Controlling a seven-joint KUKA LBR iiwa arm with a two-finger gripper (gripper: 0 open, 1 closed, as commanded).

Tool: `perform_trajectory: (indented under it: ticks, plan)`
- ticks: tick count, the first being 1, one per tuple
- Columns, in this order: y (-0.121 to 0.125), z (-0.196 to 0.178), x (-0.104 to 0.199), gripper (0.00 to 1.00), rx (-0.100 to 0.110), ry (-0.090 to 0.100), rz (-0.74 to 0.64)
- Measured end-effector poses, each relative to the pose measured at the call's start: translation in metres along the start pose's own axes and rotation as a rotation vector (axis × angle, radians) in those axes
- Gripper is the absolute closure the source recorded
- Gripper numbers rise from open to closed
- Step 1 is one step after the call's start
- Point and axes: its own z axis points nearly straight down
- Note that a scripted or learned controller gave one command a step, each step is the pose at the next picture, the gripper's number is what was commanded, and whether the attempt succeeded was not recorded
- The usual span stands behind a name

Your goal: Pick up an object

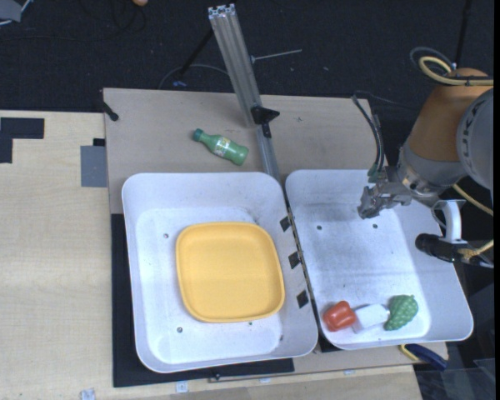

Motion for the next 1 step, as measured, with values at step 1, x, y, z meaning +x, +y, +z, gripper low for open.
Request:
perform_trajectory:
  ticks: [1]
  plan:
    - [0.0004, -0.0429, -0.0054, 1.0, 0.0, 0.0, 0.001]
